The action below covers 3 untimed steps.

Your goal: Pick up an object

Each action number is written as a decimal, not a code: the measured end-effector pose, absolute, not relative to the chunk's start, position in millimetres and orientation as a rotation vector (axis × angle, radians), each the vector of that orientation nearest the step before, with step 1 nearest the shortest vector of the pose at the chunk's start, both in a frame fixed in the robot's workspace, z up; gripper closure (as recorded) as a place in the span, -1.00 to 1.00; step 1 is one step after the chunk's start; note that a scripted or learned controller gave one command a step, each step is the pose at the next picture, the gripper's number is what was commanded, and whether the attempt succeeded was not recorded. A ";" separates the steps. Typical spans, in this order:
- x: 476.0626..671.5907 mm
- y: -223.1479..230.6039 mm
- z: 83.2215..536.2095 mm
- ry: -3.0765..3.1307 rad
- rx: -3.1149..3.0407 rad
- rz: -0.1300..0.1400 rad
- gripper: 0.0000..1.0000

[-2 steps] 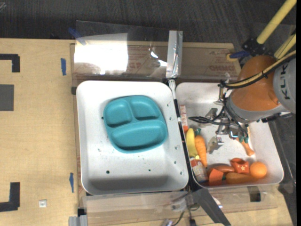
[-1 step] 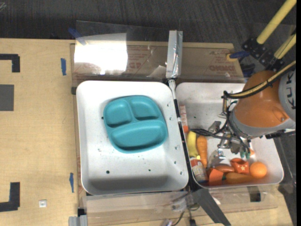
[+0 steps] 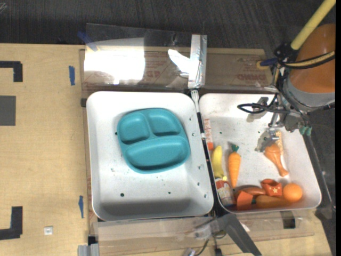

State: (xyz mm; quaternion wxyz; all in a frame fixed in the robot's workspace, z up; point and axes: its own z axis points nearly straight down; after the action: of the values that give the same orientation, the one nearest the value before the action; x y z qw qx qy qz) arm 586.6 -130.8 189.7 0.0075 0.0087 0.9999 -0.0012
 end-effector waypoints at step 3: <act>494.8 -97.8 94.5 3.091 0.110 -0.010 -1.00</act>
State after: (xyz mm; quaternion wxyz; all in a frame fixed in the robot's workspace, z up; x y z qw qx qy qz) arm 494.8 -97.8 94.5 0.0241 0.0357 0.9991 -0.0032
